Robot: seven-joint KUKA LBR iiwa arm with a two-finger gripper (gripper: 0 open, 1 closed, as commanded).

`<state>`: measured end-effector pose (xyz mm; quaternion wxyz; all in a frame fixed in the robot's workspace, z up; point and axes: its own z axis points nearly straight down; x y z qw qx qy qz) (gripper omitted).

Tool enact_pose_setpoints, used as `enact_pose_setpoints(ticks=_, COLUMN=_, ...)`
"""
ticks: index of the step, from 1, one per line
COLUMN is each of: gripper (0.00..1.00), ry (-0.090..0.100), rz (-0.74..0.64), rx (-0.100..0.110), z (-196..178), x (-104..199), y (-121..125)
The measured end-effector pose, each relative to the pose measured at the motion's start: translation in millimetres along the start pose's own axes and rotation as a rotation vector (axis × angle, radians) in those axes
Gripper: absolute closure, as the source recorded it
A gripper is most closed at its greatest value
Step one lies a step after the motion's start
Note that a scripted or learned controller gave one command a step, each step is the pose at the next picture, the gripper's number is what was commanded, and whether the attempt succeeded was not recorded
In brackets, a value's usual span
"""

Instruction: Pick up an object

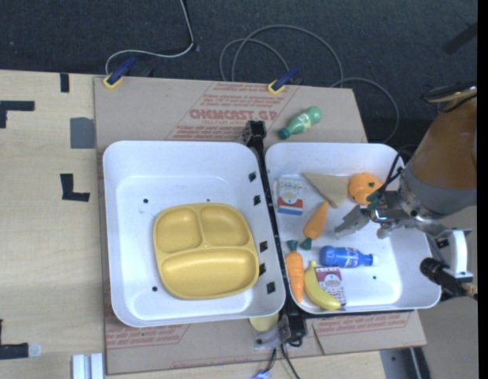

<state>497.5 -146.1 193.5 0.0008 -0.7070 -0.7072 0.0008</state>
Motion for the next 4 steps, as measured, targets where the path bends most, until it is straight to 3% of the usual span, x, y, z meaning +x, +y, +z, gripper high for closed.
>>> enact_pose_setpoints(ticks=1, gripper=0.00, ry=0.003, rz=-0.005, rx=0.005, z=64, x=53, y=25)
enact_pose_setpoints(ticks=2, gripper=0.00, ry=-0.001, rz=-0.002, rx=-0.012, z=108, x=47, y=39)
enact_pose_setpoints(ticks=3, gripper=1.00, ry=-0.003, rz=-0.002, rx=-0.010, z=97, x=45, y=38)
enact_pose_setpoints(ticks=4, gripper=1.00, ry=0.002, rz=-0.008, rx=-0.010, z=4, x=108, y=50)
